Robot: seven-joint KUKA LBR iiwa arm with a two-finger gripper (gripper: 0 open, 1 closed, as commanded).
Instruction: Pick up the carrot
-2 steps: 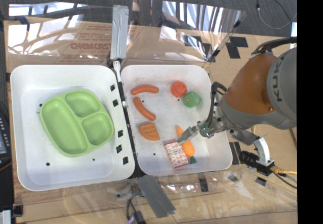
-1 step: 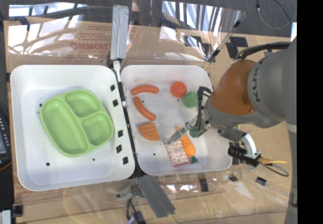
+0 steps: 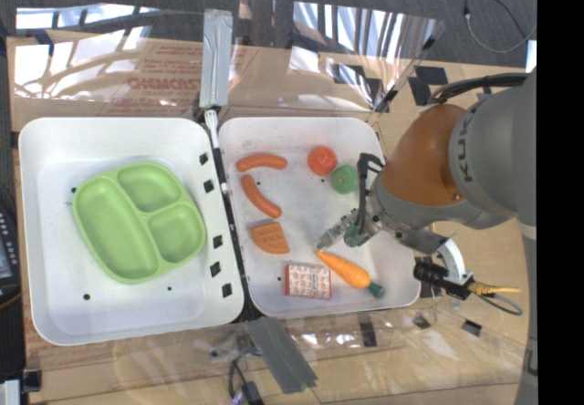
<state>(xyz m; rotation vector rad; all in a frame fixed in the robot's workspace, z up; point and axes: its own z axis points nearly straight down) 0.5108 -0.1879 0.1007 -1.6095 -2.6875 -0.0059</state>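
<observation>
Gripper [image 3: 345,232] low in the right bin [image 3: 301,131], just above the carrot [image 3: 344,269]. Fingers too small and blurry to tell open or closed. Carrot flat near the bin's front edge, beside a small printed box [image 3: 307,281]. Green ball [image 3: 344,179] partly hidden behind the arm.

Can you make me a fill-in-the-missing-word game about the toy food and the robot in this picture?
1. The carrot lies in the ____ bin.
2. The plate with three sections is colored ____.
3. The gripper is just above the ____.
4. There are ____ sausages: one near the top, one below it.

Missing words: right, green, carrot, two
</observation>
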